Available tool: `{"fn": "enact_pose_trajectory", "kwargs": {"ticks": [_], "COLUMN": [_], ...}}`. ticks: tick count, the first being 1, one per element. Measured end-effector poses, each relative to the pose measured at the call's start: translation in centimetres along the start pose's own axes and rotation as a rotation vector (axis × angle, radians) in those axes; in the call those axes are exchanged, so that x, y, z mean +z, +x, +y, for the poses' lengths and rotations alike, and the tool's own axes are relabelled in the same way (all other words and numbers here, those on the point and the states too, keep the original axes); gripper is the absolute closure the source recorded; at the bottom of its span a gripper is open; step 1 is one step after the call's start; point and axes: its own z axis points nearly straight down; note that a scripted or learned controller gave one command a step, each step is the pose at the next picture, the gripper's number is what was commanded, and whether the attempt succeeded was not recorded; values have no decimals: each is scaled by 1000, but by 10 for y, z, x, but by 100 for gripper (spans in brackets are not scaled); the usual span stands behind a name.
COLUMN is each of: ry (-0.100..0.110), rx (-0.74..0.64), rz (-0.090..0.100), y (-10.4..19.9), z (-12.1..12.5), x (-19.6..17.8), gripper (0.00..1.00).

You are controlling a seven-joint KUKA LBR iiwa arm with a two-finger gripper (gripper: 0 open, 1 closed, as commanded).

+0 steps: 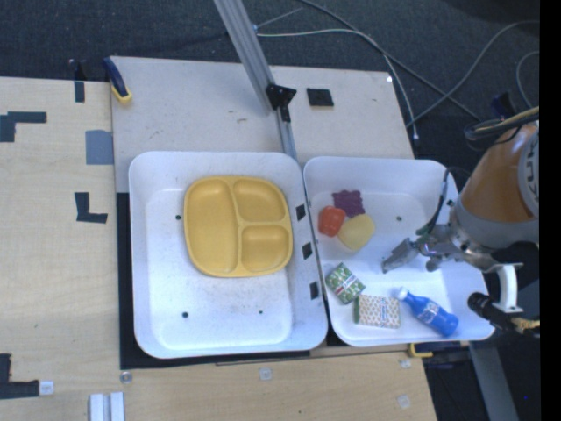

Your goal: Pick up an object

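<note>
The grey two-finger claw (396, 257) is hovering low over bare floor in the right-hand shallow white bin (386, 167), its fingers looking slightly spread and pinching nothing. Just beyond its tips are sitting a pale yellow round fruit (357, 231), a small orange ball (331, 221) and a purple grape cluster (349, 202). Nearer us are lying a green packet (344, 282), a speckled carton (378, 311) and a blue bottle (429, 312), hugging the front rim. The arm's wrist is hiding the bin's right wall.
</note>
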Motion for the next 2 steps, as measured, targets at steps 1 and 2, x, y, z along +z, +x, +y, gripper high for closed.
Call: {"fn": "enact_pose_trajectory", "kwargs": {"ticks": [1,2], "ry": [-6,-13], "rx": [1,-1], "rz": [-3,-4], "y": [0,0], "z": [1,3], "x": [23,10], "gripper": [0,100]}}
